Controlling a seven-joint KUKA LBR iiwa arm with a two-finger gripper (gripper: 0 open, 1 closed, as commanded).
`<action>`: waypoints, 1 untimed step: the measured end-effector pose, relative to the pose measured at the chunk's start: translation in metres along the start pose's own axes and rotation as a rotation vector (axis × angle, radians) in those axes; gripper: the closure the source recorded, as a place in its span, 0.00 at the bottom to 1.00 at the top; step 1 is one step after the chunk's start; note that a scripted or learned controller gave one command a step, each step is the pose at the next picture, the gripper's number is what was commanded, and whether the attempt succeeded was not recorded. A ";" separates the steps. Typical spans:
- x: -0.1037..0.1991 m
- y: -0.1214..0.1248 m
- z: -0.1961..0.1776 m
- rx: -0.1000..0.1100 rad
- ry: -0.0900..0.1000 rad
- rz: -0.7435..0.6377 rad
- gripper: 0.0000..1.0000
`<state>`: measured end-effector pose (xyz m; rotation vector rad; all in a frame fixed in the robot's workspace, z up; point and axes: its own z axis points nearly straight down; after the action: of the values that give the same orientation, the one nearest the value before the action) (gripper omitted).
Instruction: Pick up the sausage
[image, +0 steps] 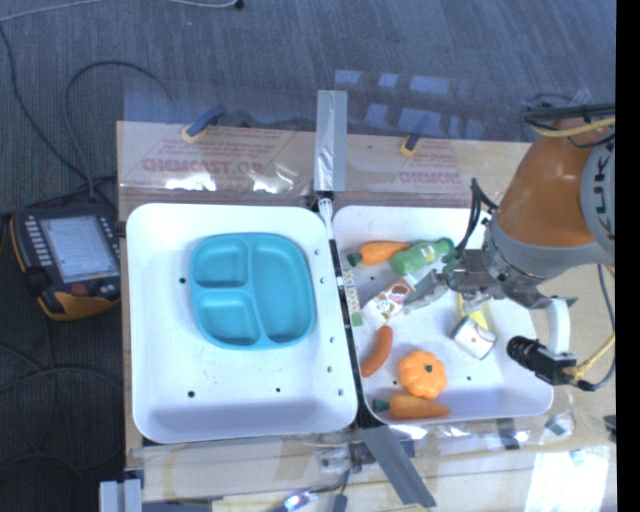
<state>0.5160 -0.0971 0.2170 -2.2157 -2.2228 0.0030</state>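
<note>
Reddish-orange, slim and slightly curved, the sausage (377, 350) lies untouched; I cannot tell the gripper (440, 283) state.

Reddish-orange sausage (377, 350), lying diagonally, right bin's left side, apparently untouched.

Bright even light; glare on plastic wrap (250, 178) behind bins; image soft, slightly blurred.

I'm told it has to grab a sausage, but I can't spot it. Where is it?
The sausage lies in the right bin, close to its left wall, just left of the orange pumpkin and above a carrot.
</note>
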 end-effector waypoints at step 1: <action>-0.047 -0.023 -0.134 -0.004 -0.003 -0.145 0.00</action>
<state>0.4938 -0.1445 0.3514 -2.0526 -2.3811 0.0018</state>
